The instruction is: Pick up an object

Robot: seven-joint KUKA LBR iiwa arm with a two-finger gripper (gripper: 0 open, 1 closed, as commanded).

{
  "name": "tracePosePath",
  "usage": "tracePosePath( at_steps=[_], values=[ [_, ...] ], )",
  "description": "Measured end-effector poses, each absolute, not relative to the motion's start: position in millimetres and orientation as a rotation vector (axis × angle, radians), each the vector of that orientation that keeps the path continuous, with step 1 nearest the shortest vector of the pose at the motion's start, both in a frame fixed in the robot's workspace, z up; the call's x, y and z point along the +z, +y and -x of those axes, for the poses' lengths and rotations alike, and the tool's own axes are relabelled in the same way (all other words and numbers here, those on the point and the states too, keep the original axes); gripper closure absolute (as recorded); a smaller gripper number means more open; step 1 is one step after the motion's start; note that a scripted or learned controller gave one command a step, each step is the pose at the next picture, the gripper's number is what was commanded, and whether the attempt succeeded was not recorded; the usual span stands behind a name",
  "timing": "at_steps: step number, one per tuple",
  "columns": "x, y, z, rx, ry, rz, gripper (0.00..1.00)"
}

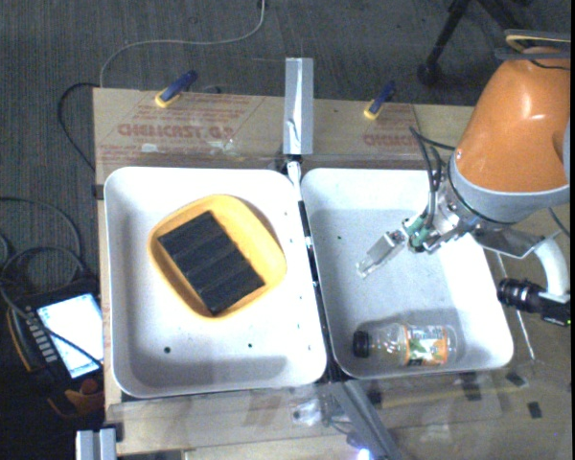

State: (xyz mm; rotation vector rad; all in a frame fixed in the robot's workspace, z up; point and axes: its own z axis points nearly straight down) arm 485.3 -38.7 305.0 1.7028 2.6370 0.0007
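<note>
A small plastic bottle [405, 343] with a dark cap and an orange-green label lies on its side near the front wall of the right bin [364, 209]. A yellow dish holding a black ridged block [215, 255] rests in the left bin [134, 343]. My gripper [376, 255] hangs over the middle of the right bin, fingers pointing left and down, nothing between them. It is above and a little behind the bottle, apart from it. The orange band [516, 123] of the arm looms at the right.
A metal divider strip [298, 113] stands at the back between the two bins. Clamps [175, 87] sit on the wooden board behind. Cables and a tablet [67, 329] lie on the floor at the left. A black camera part [527, 295] juts at the right.
</note>
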Motion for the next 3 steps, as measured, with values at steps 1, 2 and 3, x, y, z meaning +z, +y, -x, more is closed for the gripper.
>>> tracePosePath(
  at_steps=[1,2,3],
  values=[
    [354,-35,-484.7,-0.001,2.760,-1.493,0.00],
    [230,-19,-483.5,-0.001,2.713,-1.589,0.00],
    [183,-58,-538.8,-0.005,2.362,-2.073,0.00]
  ],
)
